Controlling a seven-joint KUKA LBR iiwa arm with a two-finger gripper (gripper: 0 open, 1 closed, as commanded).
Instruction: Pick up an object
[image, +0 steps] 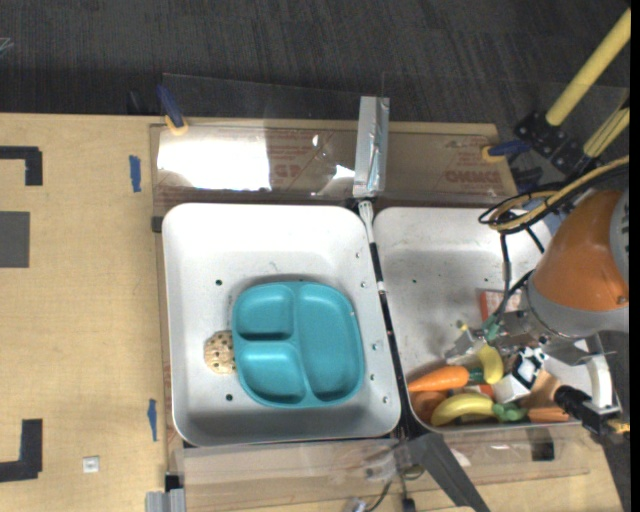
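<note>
Status: nothing lifted yet, as far as the view shows. My arm (585, 265) reaches into the right bin (430, 250) from the right, and my gripper (497, 345) sits low over the pile of toy food in that bin's near corner. I cannot tell whether the hand is released or clenched; the wrist and cabling block that part, and no item can be seen between anything. So I judge the pick as at the descent or grasp stage, with the lift and any confirmation of hold left to do.

Candidate objects, all crowded together: a yellow banana (462, 407) lying near the bin's front wall, an orange carrot (438, 380) just behind it and touching or nearly touching, and a small yellow piece (489, 364) right under the gripper, the likeliest target. Some green and red bits lie alongside; too small to name.

Left bin (190, 300): a teal divided plate (297, 342), three compartments, with a speckled cookie-like disc (219, 351) against its left edge. Well apart from my hand.
</note>
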